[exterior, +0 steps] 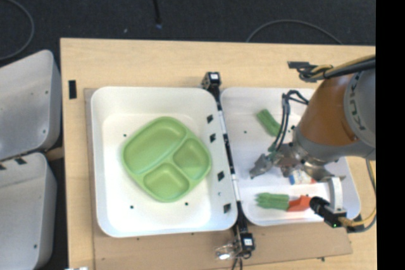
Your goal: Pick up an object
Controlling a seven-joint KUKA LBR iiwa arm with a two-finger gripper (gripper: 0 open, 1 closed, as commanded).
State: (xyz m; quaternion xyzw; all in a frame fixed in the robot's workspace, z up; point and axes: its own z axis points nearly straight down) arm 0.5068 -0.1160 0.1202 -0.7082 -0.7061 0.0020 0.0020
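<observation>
Overhead, arm (332, 117) with orange band masks much of right bin (243, 136). Gripper (267, 164) low over bin floor; finger state cannot be told. Green piece (273, 201) and orange piece (299, 203) near front wall, green block (267, 122) behind. Left bin (101, 199) holds green divided plate (166, 159).

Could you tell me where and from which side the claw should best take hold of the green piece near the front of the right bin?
Probably across the middle of the green piece, from straight above. It lies flat and long, left to right, with an orange-red piece against its right end, so its long sides look freest.
</observation>
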